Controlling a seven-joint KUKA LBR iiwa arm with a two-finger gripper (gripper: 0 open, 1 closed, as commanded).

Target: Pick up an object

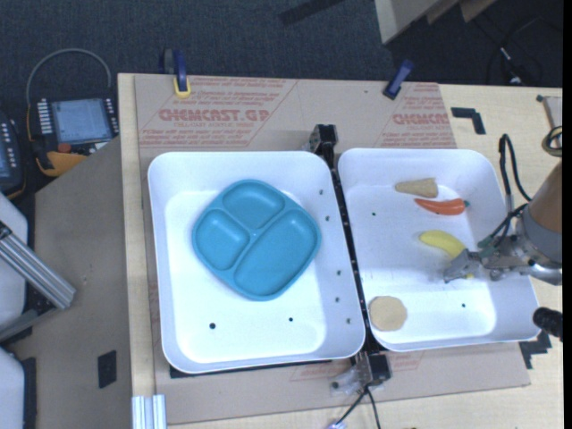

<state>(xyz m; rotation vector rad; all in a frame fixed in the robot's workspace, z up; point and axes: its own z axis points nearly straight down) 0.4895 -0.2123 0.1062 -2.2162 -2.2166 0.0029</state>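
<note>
The right white bin (483,324) holds a yellow banana (441,240), a red-orange pepper (441,206), a tan wedge (417,187) and a round tan disc (388,312). My gripper (454,267) reaches in from the right and hovers low over the bin floor, just below and to the right of the banana. Its fingers (447,276) point left and stand open with nothing between them. The grey arm (543,231) rises at the bin's right edge.
The left white bin (170,239) carries a blue divided plate (256,238). A black clamp (323,138) sits between the bins at the back. Cables (506,164) hang near the right bin's far corner.
</note>
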